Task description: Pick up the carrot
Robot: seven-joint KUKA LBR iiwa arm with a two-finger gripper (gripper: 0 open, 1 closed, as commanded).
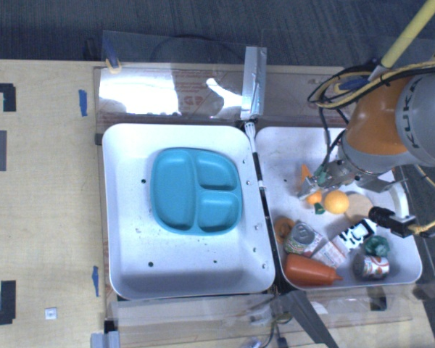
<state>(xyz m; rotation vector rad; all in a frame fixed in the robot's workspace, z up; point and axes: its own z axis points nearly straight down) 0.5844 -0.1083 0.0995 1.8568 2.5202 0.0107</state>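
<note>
The surface (36, 194) is a pale wooden board with black angle marks near its far left edge and short blue tape strips (83, 101) a little further in. Behind it, along the top, lies dark grey carpet floor (203, 6). All of this is far to the left of the gripper.

Next comes the left bin (123, 216), white and shallow, well to the left of the gripper. In it lies a blue divided plate (196, 191) with three compartments. Behind this bin stands a clear plastic sheet (167, 85), held by a metal bracket (254, 82).

The right bin (279, 158) touches the left one along its side. The gripper (320, 183) is low in this bin, near its upper middle part, under the grey arm with the orange band (377, 125). Whether its fingers are spread or pressed together I cannot tell, because the wrist and cables cover them.

The carrot (305, 172) is a small orange piece just left of the gripper, very close to it; I cannot tell if they touch. Just below and right of the gripper is an orange round fruit (336, 202). Further below it are a brown piece (283, 228), a small can (302, 236), a red pepper-like item (312, 270), a black and white packet (357, 234) and a second can (372, 263) at the lower right. Yellow cables (413, 27) run to the arm at the upper right.
</note>
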